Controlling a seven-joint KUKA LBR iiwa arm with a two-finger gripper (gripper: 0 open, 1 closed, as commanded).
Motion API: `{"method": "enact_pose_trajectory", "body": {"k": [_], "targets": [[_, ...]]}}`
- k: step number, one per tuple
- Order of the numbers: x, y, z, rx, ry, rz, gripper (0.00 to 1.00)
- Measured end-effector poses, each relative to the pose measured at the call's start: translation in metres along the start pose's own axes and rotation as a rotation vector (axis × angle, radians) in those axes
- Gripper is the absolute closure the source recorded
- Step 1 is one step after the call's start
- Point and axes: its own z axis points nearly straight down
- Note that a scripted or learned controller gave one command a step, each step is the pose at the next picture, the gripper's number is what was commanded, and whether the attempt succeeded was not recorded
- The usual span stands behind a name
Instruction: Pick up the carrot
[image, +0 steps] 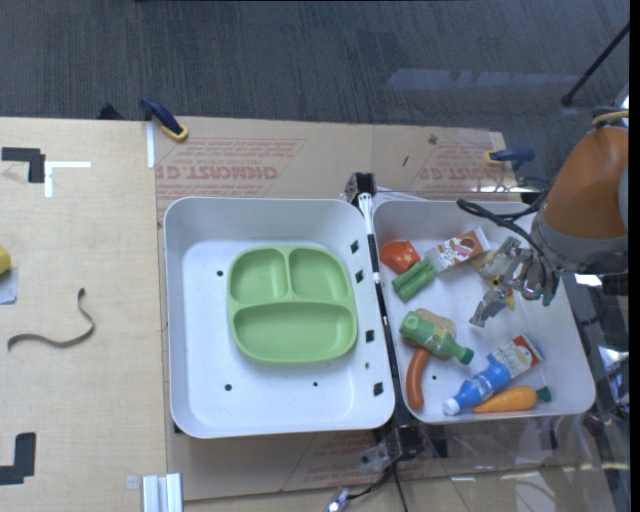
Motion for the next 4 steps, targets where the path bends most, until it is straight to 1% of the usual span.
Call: {"method": "enact_pose_trajectory", "body": {"k": [1, 2, 4], "targets": [[-0.058, 0.001, 0.000, 0.000, 0.034, 0.149, 0.00], [-0.064, 0.001, -0.012, -0.002, 0.004, 0.146, 1.00], [-0.068, 0.004, -0.035, -0.004, -0.011, 0.139, 1.00]]}}
